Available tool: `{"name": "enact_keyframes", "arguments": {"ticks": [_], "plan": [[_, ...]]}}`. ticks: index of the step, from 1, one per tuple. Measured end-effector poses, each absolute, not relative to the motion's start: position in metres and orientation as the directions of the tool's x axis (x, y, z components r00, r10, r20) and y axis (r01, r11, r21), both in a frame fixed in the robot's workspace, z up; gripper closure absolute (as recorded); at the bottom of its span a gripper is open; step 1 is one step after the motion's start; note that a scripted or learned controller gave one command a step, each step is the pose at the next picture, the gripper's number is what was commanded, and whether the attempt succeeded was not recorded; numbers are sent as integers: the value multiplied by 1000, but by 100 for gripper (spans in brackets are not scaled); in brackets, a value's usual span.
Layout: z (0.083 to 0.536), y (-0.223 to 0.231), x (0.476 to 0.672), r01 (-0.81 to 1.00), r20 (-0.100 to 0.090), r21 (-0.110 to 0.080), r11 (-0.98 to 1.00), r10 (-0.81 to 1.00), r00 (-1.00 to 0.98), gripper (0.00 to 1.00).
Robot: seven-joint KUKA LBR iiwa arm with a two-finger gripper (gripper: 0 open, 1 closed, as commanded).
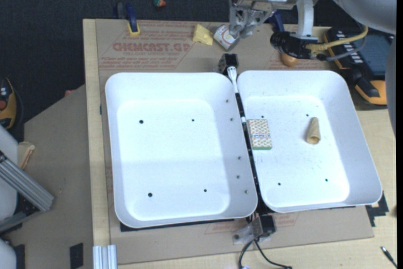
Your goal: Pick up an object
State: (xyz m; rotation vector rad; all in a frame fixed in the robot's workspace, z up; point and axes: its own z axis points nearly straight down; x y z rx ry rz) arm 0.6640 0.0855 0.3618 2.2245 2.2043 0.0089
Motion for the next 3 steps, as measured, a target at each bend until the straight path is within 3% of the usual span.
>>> {"name": "enact_keyframes", "arguments": {"ticks": [1, 2, 3], "plan": [[295, 141, 665, 1000, 0, -8, 4, 1000, -4, 100], [233, 223, 664, 1000, 1, -10, 7, 1000, -7, 100], [328, 167, 668, 1000, 1, 12, -5, 1000, 5, 100]]}}
